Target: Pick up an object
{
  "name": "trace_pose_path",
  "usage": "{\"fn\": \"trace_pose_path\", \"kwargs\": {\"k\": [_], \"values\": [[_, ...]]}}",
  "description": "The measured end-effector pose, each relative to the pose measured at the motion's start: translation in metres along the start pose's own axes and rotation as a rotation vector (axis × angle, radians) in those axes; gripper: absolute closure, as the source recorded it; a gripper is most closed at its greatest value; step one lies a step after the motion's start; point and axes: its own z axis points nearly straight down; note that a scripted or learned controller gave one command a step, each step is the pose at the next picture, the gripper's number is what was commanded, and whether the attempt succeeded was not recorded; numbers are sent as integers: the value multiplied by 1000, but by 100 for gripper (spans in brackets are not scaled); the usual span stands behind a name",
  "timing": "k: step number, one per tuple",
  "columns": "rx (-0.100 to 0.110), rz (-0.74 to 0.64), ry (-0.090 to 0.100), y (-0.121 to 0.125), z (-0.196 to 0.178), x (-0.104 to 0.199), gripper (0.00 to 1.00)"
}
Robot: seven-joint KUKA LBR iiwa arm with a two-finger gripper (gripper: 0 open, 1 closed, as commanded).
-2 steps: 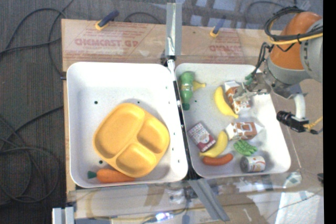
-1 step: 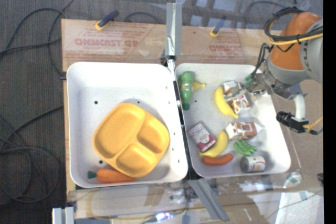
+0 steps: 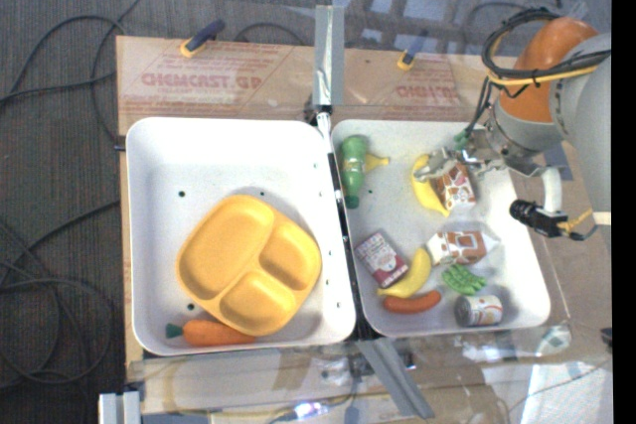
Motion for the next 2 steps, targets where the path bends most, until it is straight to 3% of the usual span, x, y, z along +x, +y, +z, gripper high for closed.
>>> {"fn": "trace_pose_path", "kwargs": {"k": [1,2], "values": [[-4,-3,-5,2,-11,1,100],[25,-41,3,1,-114,28,100]]}}
